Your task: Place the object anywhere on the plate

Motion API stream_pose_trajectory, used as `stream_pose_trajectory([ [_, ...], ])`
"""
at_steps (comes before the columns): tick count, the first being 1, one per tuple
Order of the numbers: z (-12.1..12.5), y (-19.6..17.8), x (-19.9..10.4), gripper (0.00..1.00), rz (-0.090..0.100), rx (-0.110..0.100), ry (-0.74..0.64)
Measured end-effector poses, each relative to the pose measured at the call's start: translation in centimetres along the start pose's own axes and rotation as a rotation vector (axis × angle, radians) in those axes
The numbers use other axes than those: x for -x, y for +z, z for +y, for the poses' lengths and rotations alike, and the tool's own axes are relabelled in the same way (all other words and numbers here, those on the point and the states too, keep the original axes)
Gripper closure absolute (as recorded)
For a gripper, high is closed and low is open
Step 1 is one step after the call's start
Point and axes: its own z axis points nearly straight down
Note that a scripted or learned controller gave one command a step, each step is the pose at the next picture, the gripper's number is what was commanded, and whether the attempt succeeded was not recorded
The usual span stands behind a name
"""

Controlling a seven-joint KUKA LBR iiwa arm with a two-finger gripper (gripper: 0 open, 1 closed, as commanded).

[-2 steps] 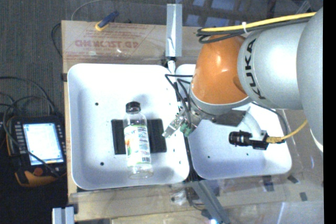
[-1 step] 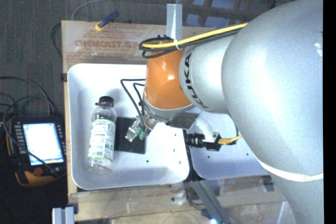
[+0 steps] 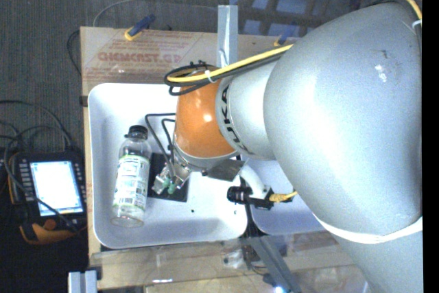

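A clear plastic bottle (image 3: 132, 175) with a black cap and a pale label lies on its side in the left part of the left white bin (image 3: 100, 121), cap toward the back. My gripper (image 3: 167, 183) hangs low over the bin floor just right of the bottle's middle, apart from it or barely touching its side. A small dark flat shape (image 3: 181, 193) lies under the gripper's tip. The orange band and the grey arm hide the bin's right half.
A sliver of the right bin (image 3: 282, 219) shows beneath the arm. Off the bench to the left sits a handheld screen device (image 3: 51, 189). Cardboard (image 3: 137, 55) lies behind the bins. A yellow cable (image 3: 226, 68) runs along the arm.
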Motion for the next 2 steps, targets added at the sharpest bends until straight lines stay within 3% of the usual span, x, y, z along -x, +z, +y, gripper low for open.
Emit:
stream_pose_trajectory([
  [1,-6.9,-8.9,2.3,1.0,0.015,-0.009,-0.383],
  [2,-5.5,-8.8,3.4,1.0,0.016,-0.009,-0.192],
])
